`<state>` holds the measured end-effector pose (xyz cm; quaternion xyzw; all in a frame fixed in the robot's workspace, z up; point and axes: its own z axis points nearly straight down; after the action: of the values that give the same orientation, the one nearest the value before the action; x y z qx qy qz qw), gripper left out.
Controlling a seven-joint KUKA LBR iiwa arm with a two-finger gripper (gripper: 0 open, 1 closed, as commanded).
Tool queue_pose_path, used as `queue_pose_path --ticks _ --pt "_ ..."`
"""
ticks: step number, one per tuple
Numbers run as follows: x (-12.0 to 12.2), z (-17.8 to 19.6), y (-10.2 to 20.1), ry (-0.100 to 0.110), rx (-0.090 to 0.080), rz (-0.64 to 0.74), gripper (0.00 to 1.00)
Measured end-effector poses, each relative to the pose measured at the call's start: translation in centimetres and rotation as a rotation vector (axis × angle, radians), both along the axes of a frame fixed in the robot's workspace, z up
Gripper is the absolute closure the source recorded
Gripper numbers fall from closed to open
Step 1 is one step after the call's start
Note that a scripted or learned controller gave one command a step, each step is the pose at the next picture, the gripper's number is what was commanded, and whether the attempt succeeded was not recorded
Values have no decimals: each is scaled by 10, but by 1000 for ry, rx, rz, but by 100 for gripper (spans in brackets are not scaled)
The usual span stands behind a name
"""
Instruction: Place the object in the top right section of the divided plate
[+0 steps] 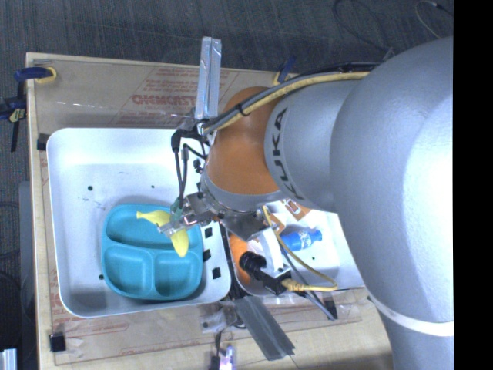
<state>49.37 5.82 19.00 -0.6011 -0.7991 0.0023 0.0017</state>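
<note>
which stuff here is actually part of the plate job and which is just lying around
Part of the job:
- yellow banana, at the gripper
- blue divided plate in the left bin

Just lying about:
- small bottle with a blue cap in the right bin
- orange object beside it, partly hidden by the arm

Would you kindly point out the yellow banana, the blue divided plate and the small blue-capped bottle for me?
Yellow banana [179,240], camera view: on its lower, thicker half.
Blue divided plate [135,264], camera view: on the floor of its lower left section.
Small blue-capped bottle [299,240], camera view: on its blue middle.
</note>
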Motion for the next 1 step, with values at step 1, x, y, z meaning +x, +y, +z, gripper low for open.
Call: queue_pose_path --ticks 1 --pt "-18 7 25 0 1 -42 100"
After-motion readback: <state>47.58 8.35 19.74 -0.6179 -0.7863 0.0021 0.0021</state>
